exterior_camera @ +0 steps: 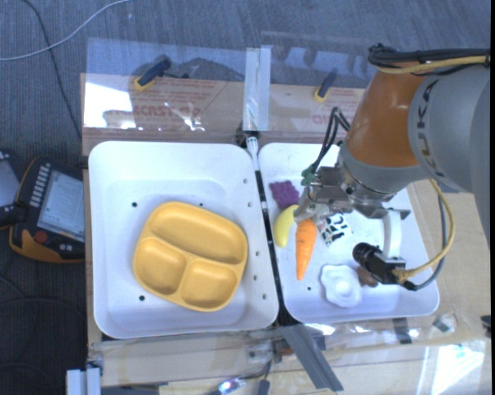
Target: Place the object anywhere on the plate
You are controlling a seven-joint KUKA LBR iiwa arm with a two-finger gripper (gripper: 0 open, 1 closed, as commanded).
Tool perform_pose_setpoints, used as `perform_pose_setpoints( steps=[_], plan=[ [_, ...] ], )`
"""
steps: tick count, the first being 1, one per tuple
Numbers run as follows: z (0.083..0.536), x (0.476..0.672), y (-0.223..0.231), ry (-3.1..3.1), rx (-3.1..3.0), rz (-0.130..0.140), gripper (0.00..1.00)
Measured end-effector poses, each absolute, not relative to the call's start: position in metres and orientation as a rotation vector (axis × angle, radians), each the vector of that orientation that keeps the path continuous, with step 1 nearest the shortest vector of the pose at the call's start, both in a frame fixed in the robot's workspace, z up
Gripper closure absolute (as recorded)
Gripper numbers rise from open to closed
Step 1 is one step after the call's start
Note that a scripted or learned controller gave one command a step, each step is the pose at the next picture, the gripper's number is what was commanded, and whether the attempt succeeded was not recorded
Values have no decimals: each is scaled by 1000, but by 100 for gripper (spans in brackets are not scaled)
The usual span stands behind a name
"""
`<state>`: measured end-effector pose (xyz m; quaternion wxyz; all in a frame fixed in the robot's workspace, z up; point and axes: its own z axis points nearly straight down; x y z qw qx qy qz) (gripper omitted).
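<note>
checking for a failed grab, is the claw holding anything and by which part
Cannot be told. The claw sits low over the carrot's top end in the right bin, but nothing shows between its tips.

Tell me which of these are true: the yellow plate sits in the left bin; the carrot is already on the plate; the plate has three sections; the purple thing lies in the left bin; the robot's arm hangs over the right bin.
1. The yellow three-section plastic plate sits in the left white bin. True.
2. The orange toy carrot is on the plate. False: it lies in the right white bin, beside a small yellow piece.
3. The plate has three sections. True.
4. The small purple toy lies in the left bin. False: it is in the right bin, near the divider.
5. The grey arm with the orange band is over the right bin. True.
</note>
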<state>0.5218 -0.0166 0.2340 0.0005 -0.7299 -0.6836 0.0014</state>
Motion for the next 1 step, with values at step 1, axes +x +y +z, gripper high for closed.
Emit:
perform_pose_setpoints(
  steps=[1],
  plan=[
    [240,534,69,-2084,-2349,8,100]
  ],
)
